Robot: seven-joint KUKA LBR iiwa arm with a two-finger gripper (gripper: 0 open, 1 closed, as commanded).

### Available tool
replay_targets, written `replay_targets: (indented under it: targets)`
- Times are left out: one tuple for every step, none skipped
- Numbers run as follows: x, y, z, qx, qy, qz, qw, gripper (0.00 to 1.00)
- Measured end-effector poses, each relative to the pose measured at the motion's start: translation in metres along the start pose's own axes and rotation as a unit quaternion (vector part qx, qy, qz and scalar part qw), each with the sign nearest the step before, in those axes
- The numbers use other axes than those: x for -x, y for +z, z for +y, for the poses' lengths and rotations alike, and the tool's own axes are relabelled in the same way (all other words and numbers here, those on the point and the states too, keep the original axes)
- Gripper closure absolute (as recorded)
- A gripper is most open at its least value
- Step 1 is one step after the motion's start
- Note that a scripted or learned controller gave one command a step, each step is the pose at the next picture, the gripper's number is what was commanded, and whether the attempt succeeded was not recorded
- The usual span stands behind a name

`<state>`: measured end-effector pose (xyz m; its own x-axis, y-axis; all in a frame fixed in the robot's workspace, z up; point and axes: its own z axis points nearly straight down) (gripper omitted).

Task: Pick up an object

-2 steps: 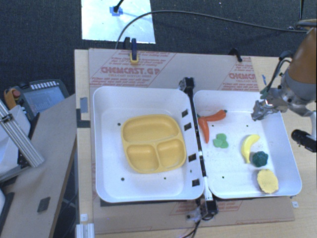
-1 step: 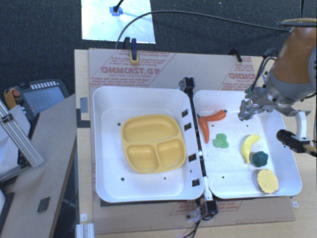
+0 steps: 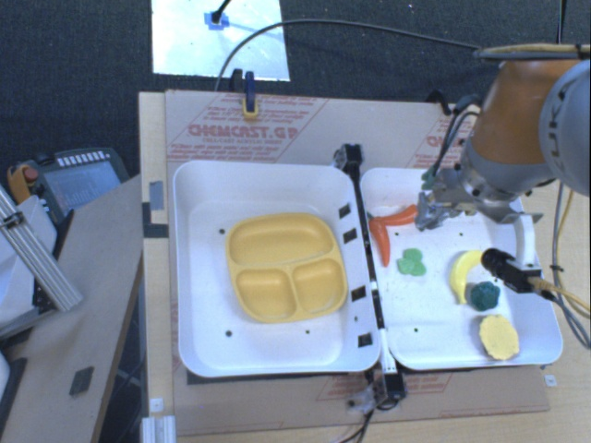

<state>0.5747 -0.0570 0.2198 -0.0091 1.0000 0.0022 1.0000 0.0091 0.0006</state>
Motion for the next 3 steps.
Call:
replay_targets:
  targets:
    - [-0.05,-0.006,-0.022,0.0,0.0,0.0,1.0,1.0]
    - [-0.108,-0.005,-0.024,0.0,-0.001,0.0,1.0,1.0]
    - [-0.164,-0.005,-0.032,0.0,-0.001,0.0,1.0,1.0]
